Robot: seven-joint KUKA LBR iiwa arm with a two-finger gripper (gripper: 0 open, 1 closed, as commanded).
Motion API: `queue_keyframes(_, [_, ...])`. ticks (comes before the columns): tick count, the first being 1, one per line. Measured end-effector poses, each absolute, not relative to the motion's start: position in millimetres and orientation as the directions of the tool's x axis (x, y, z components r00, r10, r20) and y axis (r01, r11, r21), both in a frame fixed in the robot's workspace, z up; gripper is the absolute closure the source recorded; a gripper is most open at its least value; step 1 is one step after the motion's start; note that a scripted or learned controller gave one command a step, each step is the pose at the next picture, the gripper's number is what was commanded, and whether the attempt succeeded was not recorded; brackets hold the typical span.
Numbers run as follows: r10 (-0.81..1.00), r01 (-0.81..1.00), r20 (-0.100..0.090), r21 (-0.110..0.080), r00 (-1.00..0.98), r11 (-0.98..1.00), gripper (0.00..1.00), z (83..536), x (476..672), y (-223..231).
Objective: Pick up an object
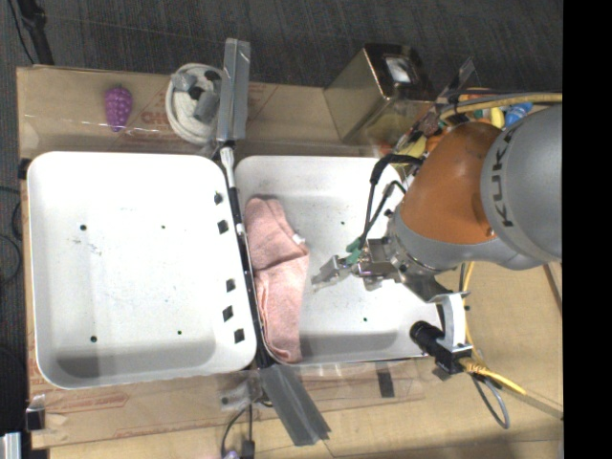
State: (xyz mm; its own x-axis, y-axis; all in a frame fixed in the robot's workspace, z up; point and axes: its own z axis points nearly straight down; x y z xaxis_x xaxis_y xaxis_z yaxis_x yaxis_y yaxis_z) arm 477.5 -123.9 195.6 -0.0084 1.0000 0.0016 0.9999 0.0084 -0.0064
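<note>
A pink cloth (271,273) lies crumpled along the left wall of the right bin (335,175), stretching from about the bin's middle to its front edge. My gripper (328,268) reaches in from the right at the end of the grey and orange arm (459,199). Its tip hangs just right of the cloth's right edge, over the bin floor. Nothing shows between the fingers.
The left bin (124,266) sits beside the right one, with a grey divider bar (232,113) between them. On the bench behind the bins lie a purple object (118,106), a white roll (194,98) and a brown box (378,89).
</note>
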Motion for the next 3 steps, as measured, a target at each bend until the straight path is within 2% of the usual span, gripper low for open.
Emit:
queue_keyframes(1, [0.97, 0.97, 0.001, -0.004, -0.242, 0.242, 0.0, 136.0, 570.9, -102.7])
queue_keyframes(2, [0.954, 0.954, 0.001, -0.003, -0.299, 0.299, 0.0, 90.7, 611.8, -102.1])
queue_keyframes(3, [0.953, 0.953, 0.001, -0.004, -0.302, 0.302, 1.0, 100.3, 612.0, -101.8])
